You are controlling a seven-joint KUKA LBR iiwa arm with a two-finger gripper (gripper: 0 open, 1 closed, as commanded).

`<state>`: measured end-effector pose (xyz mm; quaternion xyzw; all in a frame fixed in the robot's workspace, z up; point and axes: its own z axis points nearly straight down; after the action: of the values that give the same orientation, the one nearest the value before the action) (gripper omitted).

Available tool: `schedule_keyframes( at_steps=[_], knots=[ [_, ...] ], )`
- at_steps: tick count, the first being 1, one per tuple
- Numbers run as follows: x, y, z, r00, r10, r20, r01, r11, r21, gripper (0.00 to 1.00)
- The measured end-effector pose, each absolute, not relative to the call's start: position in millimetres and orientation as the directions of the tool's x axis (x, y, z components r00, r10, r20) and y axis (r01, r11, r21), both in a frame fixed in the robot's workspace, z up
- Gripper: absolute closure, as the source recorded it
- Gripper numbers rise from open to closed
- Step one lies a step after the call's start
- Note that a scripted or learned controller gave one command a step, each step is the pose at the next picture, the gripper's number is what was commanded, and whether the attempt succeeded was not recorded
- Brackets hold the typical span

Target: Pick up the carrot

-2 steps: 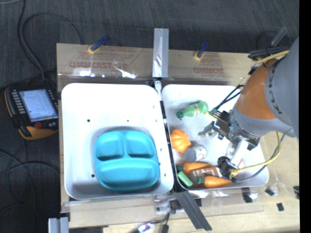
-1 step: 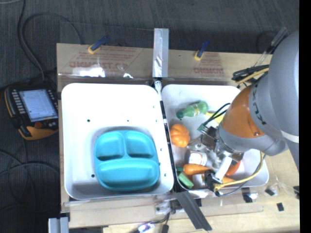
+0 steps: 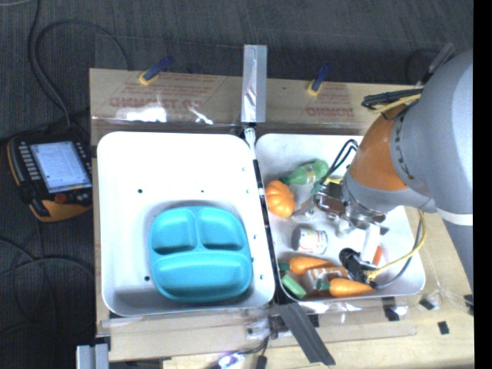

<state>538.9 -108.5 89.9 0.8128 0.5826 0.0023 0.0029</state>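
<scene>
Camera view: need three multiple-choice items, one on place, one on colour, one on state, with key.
1. The divided plate lies: A) in the left bin B) in the right bin C) across both bins.
2. The plate's colour is: A) red B) blue C) yellow.
3. The carrot by the right bin's near wall is: A) standing on end B) hanging in the air C) lying flat on the bin floor.

Key: 1 A, the plate sits wholly on the left bin's floor. 2 B, it is plainly light blue. 3 C, the carrot rests lengthwise on the floor, along the near wall.
</scene>
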Motion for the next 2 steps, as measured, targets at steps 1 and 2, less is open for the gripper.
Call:
schedule_keyframes(
  at_steps=[1,2],
  knots=[
    [601.4,-53,183,0.479,0.878,-0.006,0.878,-0.479,-0.001,0.0],
    [588.4,-43,183,0.383,0.924,-0.006,0.924,-0.383,-0.003,0.0]
  ],
)
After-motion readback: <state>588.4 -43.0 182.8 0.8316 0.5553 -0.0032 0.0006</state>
